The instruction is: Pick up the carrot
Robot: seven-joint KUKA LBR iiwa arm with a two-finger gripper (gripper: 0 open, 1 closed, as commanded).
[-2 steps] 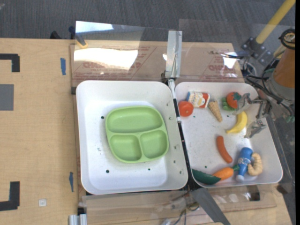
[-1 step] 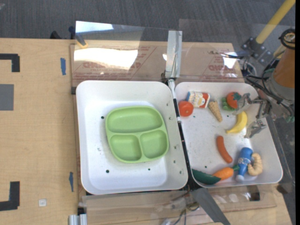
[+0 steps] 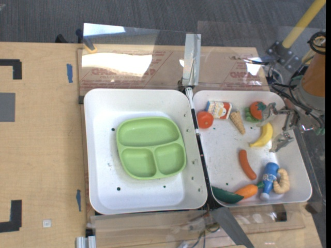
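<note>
Grey carpet lay beyond a tan tabletop on which two shallow white bins sat side by side, touching along their inner walls. In the left bin lay a green divided plate with three compartments, roughly centred.

The right bin held the small toys. The carrot lay at the near edge of that bin, close to its left corner: an orange body with a dark green leafy end pointing left, resting almost flat along the wall. Just beside its orange tip stood a blue and white bottle, and touching that bottle on the right was a pale pretzel-like piece. An orange-red sausage lay slantwise above the carrot, apart from it. A banana rested further up, toward the right wall. Along the far side were a red tomato, a small white carton with red print, a tan cone, and a red and green piece (perhaps a strawberry).

At the bin's right edge hung the end effector, its thin metal fingers spread apart and grasping nothing, beside the banana and well apart from the carrot. Cables and the arm's orange band showed above it.
</note>
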